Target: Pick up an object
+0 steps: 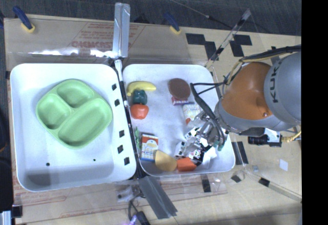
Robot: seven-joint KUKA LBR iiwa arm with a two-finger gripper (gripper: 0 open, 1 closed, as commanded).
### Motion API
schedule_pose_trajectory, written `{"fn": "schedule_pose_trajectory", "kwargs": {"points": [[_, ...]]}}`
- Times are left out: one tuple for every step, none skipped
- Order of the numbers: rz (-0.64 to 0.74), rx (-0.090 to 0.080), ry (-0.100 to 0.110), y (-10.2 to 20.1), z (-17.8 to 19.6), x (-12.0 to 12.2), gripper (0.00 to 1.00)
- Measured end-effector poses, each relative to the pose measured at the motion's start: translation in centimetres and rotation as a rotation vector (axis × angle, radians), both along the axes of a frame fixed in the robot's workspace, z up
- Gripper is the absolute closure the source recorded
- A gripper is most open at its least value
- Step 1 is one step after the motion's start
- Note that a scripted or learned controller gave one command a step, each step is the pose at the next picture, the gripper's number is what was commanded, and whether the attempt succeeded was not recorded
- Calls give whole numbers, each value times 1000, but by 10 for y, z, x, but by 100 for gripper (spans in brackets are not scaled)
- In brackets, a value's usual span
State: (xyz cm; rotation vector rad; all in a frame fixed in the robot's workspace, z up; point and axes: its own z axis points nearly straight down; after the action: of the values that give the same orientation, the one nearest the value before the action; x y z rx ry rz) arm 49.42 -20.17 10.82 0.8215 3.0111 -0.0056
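Where toys crowd, claw [197, 148] low.

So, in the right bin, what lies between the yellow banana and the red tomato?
In the camera view, a dark green toy vegetable sits between the banana and the tomato, touching both.
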Motion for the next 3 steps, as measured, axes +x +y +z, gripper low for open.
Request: {"fn": "schedule_pose_trajectory", "kwargs": {"points": [[-217,-3,-19,23,0,-6,0],[-225,8,-1,27,-1,49,0],[-201,0,-31,69,1,-4,0]]}}
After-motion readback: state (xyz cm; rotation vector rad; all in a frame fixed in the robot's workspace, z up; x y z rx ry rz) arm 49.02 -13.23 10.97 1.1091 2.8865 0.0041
